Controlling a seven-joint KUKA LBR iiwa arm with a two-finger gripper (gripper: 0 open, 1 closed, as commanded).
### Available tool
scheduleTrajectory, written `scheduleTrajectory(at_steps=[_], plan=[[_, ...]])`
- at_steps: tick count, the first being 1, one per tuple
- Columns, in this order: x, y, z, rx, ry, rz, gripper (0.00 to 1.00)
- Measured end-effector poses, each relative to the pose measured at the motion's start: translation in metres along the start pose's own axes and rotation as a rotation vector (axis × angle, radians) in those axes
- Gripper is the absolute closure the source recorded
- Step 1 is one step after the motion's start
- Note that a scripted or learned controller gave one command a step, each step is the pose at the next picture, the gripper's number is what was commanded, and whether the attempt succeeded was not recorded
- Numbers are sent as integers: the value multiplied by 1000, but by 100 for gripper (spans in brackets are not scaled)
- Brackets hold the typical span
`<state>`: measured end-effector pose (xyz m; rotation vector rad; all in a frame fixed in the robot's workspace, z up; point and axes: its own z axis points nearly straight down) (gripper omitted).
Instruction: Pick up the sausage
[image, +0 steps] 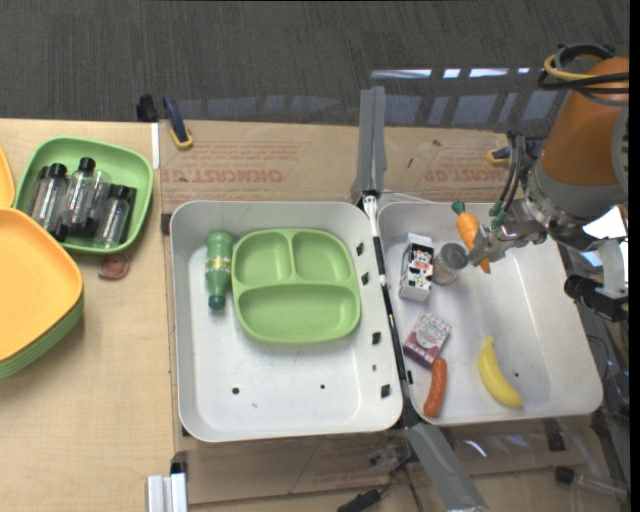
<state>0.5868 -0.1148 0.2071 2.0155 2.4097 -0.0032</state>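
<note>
- Gripper (452, 262) sits low over the far part of the right bin (560, 290), at the end of the grey arm that reaches in from the right; whether it is open or closed cannot be told from this angle.
- It hovers just beside a small black-and-white carton (417, 268) and close to a toy carrot (468, 230), and nothing shows as held.
- Sausage (435, 386), reddish orange, lies at the near edge of the same bin, hard by the divider between the two bins.
- From the gripper, the sausage lies toward the near rim and very slightly toward the left (a fair way apart, with other items between them).
- Its long axis runs roughly far-to-near, tilted a little, so a grasp across its narrow width looks the sensible one.
- One pink packet (427, 337) lies between the carton and the sausage, just beside the sausage's far end.
- One banana (496, 374) lies near the sausage, to its right, not touching it.
- Count in the right bin: one sausage, one banana, one carrot, one carton, one packet.
- Left bin (290, 405) holds one green divided plate (296, 284) and one green bottle (218, 267) beside it.
- Only one arm is present, so it alone makes the reach.
</note>
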Motion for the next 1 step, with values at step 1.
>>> scheduleTrajectory(at_steps=[1], plan=[[0, 0, -8, 2, -2, -4, 100]])
